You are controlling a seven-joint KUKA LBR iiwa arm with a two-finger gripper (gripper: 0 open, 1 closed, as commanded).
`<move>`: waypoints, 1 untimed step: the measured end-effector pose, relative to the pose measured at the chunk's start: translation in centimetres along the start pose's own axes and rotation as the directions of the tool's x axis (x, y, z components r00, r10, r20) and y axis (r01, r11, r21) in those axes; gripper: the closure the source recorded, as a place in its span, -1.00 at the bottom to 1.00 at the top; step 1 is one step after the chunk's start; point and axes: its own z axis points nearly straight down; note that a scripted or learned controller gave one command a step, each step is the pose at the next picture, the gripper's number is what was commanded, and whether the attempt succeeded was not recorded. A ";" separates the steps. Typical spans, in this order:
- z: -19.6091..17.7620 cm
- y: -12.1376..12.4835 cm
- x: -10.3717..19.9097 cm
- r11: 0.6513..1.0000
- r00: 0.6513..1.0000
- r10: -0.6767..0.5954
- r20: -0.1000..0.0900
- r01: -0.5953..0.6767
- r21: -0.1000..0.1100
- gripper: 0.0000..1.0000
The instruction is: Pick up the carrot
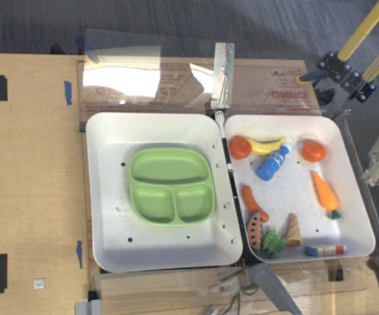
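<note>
Wooden bench [32, 176] carries two bins. Carrot [324, 190] lies untouched in right bin [357, 195]; nothing lifted yet. Hand state cannot be told.

Overhead slant, apparently over bins [104, 176]

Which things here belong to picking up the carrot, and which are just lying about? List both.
Job:
carrot, in the right bin

Lying about:
green tray in the left bin
banana
blue bottle
ice-cream cone
watermelon slice
marker
</note>
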 end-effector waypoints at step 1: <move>20.4 -0.2 -3.8 0.909 0.909 -0.417 -0.004 0.417 -0.007 1.00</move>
